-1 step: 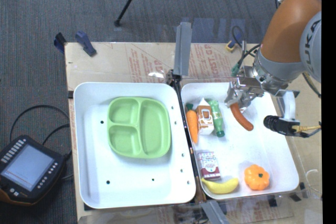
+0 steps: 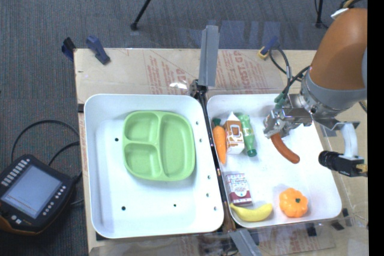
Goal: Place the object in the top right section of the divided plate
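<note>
In the camera view, two white bins stood side by side on the bench. The left bin (image 2: 102, 201) carried a green divided plate (image 2: 159, 145) with three sections, all of them bare. The arm (image 2: 339, 57) reached in from the right, over the right bin (image 2: 318, 183). Its gripper (image 2: 278, 129) was clenched on the upper end of a sausage (image 2: 285, 149), which hung down at a slant toward the lower right, above the bin floor and well apart from the plate.

In the same bin a carrot (image 2: 219, 144) lay along the left wall, just beside a small juice carton (image 2: 234, 136) and a green bottle (image 2: 247, 135). Lower, a red-and-white carton (image 2: 238, 187) lay near a banana (image 2: 252, 211), and a small orange pumpkin (image 2: 293, 202) sat to the right of the banana.

Left of the bench, a teach pendant (image 2: 30, 192) lay on the carpet.
</note>
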Controlling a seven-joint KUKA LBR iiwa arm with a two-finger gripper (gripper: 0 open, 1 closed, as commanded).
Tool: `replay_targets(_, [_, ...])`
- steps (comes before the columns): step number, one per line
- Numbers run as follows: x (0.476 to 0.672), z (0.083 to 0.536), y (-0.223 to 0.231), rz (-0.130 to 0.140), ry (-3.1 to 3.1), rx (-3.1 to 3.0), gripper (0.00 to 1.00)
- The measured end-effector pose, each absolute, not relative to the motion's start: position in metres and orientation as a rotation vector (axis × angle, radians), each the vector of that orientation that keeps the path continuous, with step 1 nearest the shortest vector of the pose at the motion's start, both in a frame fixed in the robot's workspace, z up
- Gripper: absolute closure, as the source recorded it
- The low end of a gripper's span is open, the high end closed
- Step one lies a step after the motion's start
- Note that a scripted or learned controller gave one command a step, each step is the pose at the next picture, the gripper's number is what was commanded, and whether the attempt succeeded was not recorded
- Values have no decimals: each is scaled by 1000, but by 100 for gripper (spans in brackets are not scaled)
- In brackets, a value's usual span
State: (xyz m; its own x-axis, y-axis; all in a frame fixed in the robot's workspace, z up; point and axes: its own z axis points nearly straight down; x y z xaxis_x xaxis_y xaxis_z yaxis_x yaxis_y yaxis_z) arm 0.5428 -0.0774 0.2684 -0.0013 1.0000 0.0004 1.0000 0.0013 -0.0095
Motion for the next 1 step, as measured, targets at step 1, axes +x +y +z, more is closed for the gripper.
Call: replay_targets(1, [529, 233, -72, 8, -2525, -1855, 100])
